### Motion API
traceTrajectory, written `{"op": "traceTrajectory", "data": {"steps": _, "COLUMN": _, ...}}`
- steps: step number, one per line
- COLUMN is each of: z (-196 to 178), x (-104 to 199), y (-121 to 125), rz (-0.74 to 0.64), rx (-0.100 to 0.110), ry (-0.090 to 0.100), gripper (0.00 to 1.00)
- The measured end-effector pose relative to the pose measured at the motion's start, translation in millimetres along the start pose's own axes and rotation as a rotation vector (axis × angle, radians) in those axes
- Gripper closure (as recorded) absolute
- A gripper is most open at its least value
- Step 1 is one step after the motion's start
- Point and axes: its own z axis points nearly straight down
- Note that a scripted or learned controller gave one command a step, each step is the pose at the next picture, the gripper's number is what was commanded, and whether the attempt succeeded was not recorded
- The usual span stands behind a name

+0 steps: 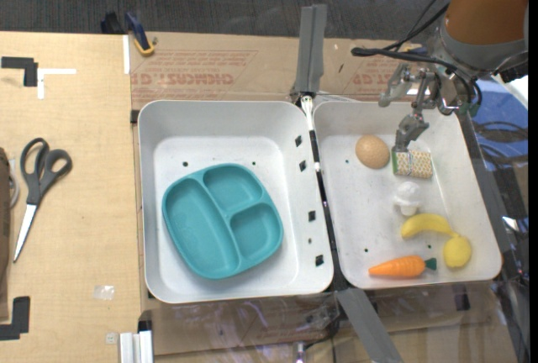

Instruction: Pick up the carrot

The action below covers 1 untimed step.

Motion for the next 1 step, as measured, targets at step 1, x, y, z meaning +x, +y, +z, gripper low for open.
{"op": "traceTrajectory", "data": {"steps": 1, "z": 93.0, "x": 57.8, "y": -13.4, "rz": -0.097, "rx": 0.0, "ry": 0.001, "gripper": 0.0}}
